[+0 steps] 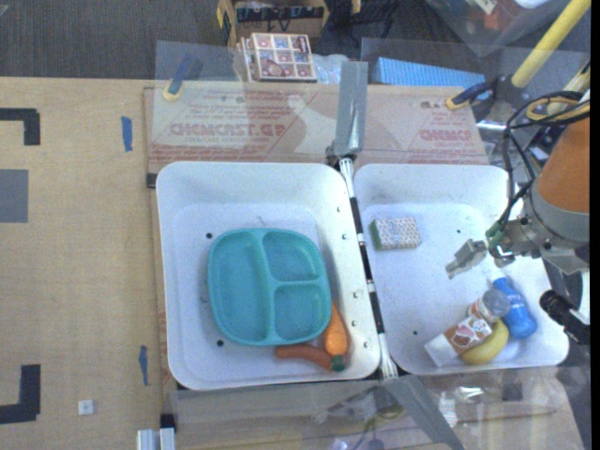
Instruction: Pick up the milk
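Note:
The milk (459, 334), a small carton with a red-brown label and a white end, lies on its side near the front of the right bin (422, 195). A yellow banana (489, 344) and a blue bottle (516, 309) press against it. My gripper (476, 251) hangs over the right half of this bin, up and slightly right of the milk and apart from it. It is open, with nothing between its fingers. The grey arm with its orange band (572, 172) comes in from the right.
A small speckled box (396, 233) lies in the right bin's back left. The left bin (187, 195) holds a teal divided plate (270, 287), with a carrot (305, 353) and an orange piece (336, 336) at its front right corner. Cardboard and clutter sit behind the bins.

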